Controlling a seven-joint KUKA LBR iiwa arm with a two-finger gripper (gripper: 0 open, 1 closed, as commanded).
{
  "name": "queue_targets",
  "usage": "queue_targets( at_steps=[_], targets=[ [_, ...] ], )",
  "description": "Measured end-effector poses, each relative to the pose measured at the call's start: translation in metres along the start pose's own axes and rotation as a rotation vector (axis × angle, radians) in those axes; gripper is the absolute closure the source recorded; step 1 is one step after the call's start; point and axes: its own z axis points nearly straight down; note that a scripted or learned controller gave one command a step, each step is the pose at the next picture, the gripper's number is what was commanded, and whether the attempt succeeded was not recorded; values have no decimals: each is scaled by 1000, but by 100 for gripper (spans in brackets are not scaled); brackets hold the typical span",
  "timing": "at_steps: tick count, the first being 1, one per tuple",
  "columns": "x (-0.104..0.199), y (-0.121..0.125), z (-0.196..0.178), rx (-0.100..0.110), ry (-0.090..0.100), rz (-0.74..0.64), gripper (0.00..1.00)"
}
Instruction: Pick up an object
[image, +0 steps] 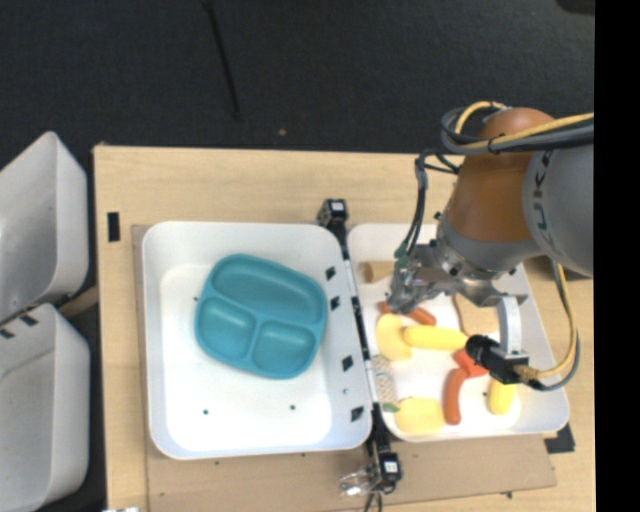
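Two white bins sit side by side on the desk (120, 190). The gripper (408, 292) hangs low in the right bin (545, 395); whether it is apart or together I cannot tell. Just below it lie a yellow corn-like piece (432, 338), a pale yellow chunk (391, 338) and an orange sausage (453, 396), crowded toward the bin's near wall. Further left, past the shared rims, the left bin (170, 400) carries a teal divided plate (262, 315) with open floor around it.

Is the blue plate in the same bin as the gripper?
No, the blue plate lies in the left bin, while the gripper is over the right bin.
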Motion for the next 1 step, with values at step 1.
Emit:
queue_targets(
  at_steps=[1],
  targets=[
    [2, 1, -1, -3, 1, 0, 100]
  ],
)
